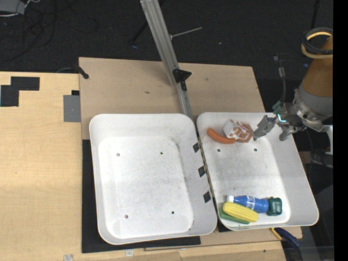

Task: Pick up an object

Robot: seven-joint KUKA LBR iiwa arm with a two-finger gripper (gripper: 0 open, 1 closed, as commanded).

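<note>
While jaws (274, 128) overhang right bin (283, 167) rim

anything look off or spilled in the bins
Nothing stands out. In the right bin, the hot dog and crumpled wrapper lie at the far edge, the corn cob and blue bottle at the near edge.

The 2 bins, left (144, 178) and right (261, 167), are white with faint grey speckle (each shows a few dark dots). The sausage (219, 137) is orange-red, beside a red-and-white packet (239, 130), possibly printed. The corn cob (240, 212) is yellow; the bottle (255, 203) blue with a green end.
</note>
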